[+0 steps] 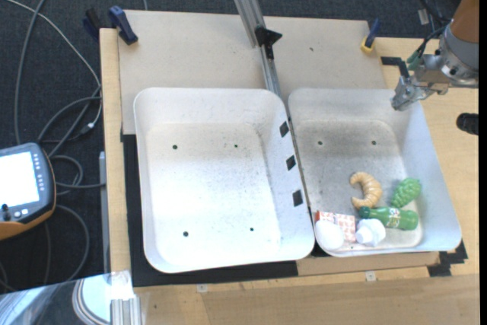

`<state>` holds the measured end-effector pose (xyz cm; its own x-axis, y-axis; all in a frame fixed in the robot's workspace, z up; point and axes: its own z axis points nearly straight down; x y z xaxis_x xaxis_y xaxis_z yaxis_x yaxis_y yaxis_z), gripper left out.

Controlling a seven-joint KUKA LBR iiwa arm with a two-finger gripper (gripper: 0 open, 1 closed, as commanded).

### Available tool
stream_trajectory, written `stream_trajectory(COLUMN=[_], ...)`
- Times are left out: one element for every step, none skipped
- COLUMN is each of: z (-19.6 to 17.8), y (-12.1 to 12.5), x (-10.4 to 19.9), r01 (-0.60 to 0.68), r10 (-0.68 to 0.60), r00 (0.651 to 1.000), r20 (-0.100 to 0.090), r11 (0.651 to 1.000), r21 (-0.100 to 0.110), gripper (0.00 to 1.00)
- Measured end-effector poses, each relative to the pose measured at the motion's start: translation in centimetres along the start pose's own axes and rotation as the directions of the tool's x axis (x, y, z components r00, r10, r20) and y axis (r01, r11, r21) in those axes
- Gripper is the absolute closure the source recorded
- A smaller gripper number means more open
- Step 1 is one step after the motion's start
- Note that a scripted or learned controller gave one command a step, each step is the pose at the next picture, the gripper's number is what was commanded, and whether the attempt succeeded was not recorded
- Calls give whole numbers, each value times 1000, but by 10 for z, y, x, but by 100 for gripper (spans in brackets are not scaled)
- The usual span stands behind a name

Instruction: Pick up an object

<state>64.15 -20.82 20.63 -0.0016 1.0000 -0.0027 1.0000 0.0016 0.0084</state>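
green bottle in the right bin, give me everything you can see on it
The green bottle looks like glossy plastic, with a green body and a white cap end pointing toward the bin's front-left. It lies on its side near the front wall of the right bin, in the front-right cluster. Its cap end meets a white rounded item; a tan croissant-shaped toy sits just behind it, and a knobbly green toy lies close beside it. Label detail is too small to read.

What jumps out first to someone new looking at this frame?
The cluster of small things crowded into the near corner of the right white bin: a tan curved croissant-like piece, a green knobbly toy, a green bottle with a white cap and a white round object with a red-patterned label. Next, the grey gripper poised over that bin's far right rim, well away from the cluster.
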Motion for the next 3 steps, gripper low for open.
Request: stream_trajectory(z=[2, -1, 0], y=[-1, 13, 19], x=[59, 121, 180], r01=[5, 6, 6], r10=[-5, -6, -6], r00=[1000, 1000, 1000], r20=[-6, -5, -5], r11=[1000, 1000, 1000], r21=[10, 6, 7], gripper=[100, 100, 100])
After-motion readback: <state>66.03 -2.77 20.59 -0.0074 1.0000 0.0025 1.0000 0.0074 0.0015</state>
